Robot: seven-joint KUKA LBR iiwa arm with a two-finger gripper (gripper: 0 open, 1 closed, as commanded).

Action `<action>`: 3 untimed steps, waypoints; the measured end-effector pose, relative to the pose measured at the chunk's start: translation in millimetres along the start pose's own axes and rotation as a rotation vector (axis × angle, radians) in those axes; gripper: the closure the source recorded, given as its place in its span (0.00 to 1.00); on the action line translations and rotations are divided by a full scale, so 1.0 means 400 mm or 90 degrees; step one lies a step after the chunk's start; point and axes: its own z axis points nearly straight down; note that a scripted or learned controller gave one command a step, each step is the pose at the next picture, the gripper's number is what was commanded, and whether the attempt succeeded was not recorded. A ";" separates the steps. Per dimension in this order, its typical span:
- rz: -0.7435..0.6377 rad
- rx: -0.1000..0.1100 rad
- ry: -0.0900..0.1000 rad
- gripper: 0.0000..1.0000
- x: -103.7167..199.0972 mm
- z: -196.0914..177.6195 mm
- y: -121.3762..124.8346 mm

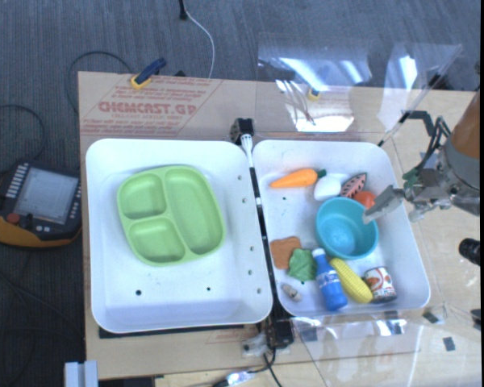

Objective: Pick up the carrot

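The carrot lies on its side in the upper left of the right bin, orange body w/ green top pointing right, toward a white piece it touches or nearly touches. It looks like a toy: prob. light, stiff, smooth plastic, so likely a bit slippery, not fragile. The body tapers toward the left tip, so the best hold is approx. mid-body, across the short axis, jaws closing front-to-back; the thin tip would slip out, and the green end is crowded by the white piece. The bin wall is near on the far side but there is free floor in front.

The gripper sits at the bin's right side, over the blue bowl's rim, well apart from the carrot. Fingers: can't tell if wide or closed; nothing seen between them.
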 end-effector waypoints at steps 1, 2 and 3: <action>-0.085 -0.001 -0.001 0.00 0.038 0.014 0.241; -0.007 0.006 0.001 0.00 0.119 0.268 0.348; 0.003 -0.010 -0.002 0.00 0.157 0.392 0.393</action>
